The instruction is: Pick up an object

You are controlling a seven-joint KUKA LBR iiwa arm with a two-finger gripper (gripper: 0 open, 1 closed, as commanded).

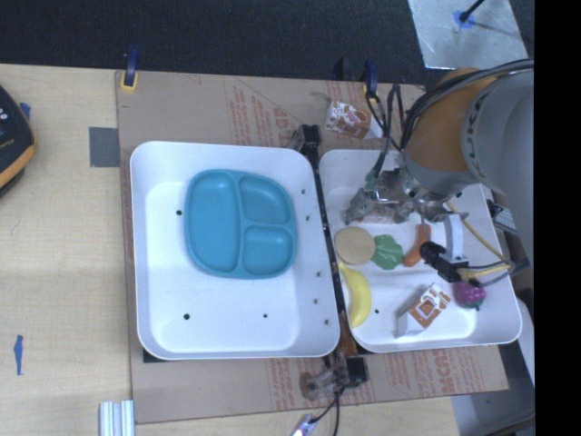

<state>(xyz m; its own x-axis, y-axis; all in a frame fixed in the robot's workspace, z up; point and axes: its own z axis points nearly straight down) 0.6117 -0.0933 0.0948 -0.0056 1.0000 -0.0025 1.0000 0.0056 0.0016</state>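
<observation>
Grey arm over right bin [490, 334], gripper [390, 198] state unclear, banana [357, 295] near divided blue plate [241, 223]

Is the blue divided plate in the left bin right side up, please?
Right side up: the blue divided plate lies flat in the left white bin, its three compartments facing upward.

The left white bin [154, 243] holds 1 blue divided plate [241, 222]. Both bins rest on a brown cardboard sheet [236, 107] atop the wooden bench [54, 289]. A yellow-and-black device [14, 143] lies at the far left edge, and grey tape [103, 146] sits nearby
</observation>
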